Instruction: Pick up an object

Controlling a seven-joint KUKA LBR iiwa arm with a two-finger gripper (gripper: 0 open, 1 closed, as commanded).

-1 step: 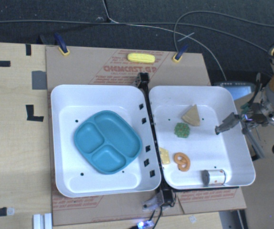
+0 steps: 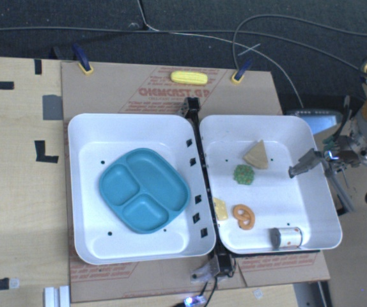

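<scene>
The right bin [image 2: 311,200] holds several small items: a tan wedge [image 2: 257,154], a green broccoli-like piece [image 2: 243,174], an orange pretzel [image 2: 243,215], a pale yellow piece [image 2: 219,208] by the left wall, and a grey-and-white cylinder [image 2: 286,237] lying near the front wall. My gripper [image 2: 302,164] reaches in over the bin's right wall, its dark tip to the right of the wedge and the green piece and apart from both. Nothing shows in it.
The left bin [image 2: 84,171] holds a blue divided plate [image 2: 144,189]. A yellow corn-like object [image 2: 188,77] lies on the cardboard behind the bins. Two clamps [image 2: 83,61] [image 2: 241,71] pin the cardboard's back edge, and cables run across the dark background.
</scene>
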